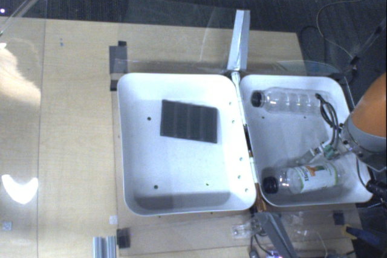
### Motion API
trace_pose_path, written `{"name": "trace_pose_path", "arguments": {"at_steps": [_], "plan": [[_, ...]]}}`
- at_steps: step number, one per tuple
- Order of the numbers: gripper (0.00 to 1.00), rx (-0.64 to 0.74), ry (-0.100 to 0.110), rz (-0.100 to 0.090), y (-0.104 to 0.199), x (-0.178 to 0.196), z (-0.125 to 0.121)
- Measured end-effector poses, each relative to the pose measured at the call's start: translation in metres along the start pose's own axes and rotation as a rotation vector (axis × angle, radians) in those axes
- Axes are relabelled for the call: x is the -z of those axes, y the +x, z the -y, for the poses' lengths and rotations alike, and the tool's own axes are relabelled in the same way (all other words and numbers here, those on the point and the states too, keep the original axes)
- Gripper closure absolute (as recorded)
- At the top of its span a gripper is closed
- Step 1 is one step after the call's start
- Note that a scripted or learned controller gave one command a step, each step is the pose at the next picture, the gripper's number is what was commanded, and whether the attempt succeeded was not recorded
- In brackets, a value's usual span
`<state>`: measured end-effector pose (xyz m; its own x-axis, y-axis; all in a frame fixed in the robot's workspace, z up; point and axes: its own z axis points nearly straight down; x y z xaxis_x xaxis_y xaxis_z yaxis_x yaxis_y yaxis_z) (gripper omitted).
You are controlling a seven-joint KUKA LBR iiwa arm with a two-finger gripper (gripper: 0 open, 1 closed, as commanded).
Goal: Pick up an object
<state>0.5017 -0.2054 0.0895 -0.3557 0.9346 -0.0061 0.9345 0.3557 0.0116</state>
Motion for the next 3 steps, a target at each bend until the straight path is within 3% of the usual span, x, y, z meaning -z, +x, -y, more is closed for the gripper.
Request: {"name": "trace_pose_path", "arguments": {"at_steps": [1,2,3], "plan": [[0.00,0.025,-0.006,-0.001,0.089,0.001,-0.053],[1.00,0.026,-0.015,0.006,0.087,0.014,-0.056],[1.00,-0.036,0.004,-0.002,0.088,0.096,-0.121]]}}
